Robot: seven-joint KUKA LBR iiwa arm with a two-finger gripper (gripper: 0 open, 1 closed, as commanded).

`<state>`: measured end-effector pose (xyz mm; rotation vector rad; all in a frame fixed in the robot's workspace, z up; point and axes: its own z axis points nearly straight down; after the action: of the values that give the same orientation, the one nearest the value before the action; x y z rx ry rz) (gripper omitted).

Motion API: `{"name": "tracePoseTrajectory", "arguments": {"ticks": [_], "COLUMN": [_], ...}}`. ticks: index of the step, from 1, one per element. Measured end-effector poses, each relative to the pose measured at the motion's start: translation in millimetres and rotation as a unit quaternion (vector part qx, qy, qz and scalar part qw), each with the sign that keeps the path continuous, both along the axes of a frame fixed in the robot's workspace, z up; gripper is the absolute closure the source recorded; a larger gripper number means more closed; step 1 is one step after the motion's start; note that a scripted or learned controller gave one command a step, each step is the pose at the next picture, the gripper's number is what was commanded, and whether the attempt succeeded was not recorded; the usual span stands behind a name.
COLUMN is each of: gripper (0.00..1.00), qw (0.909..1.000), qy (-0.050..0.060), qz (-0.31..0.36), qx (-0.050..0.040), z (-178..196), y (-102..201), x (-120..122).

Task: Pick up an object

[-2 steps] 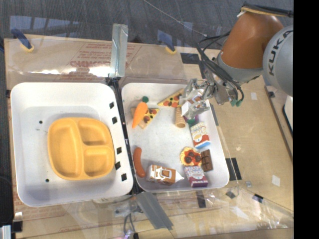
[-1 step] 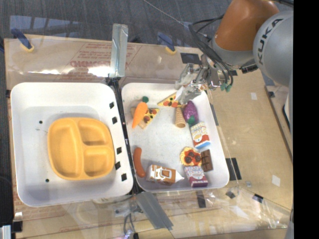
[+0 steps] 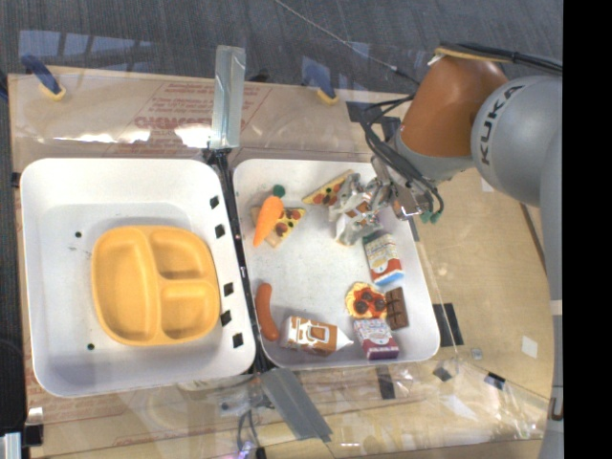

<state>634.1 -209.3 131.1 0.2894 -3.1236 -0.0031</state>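
The arm (image 3: 521,132) is smooth grey, rounded, with dark "KUKA" lettering on its casing. An orange band (image 3: 448,113) wraps the wrist. Black cables loop below it to a small metallic pincer (image 3: 368,204) of silver parts.

A single fixed camera looks down on the bench (image 3: 478,256) from above, at a slight slant rather than straight overhead. It stands far enough off to take in both white bins whole: the left bin (image 3: 57,371) toward nine o'clock, the right bin (image 3: 316,266) just past centre (the two touch along their inner walls). Dark floor (image 3: 115,8) fills the band at twelve o'clock, so the view faces that way. The arm (image 3: 497,132) enters from two o'clock, probably nearest the lens, since it looms large and slightly soft.
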Motion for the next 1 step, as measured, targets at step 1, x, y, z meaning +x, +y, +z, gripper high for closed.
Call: {"name": "tracePoseTrajectory", "arguments": {"ticks": [1], "gripper": [1.00], "qw": [0.9915], "qy": [-0.007], "qz": [-0.130], "qx": [-0.0010], "z": [119.6], "y": [74.0], "x": [25.3]}}
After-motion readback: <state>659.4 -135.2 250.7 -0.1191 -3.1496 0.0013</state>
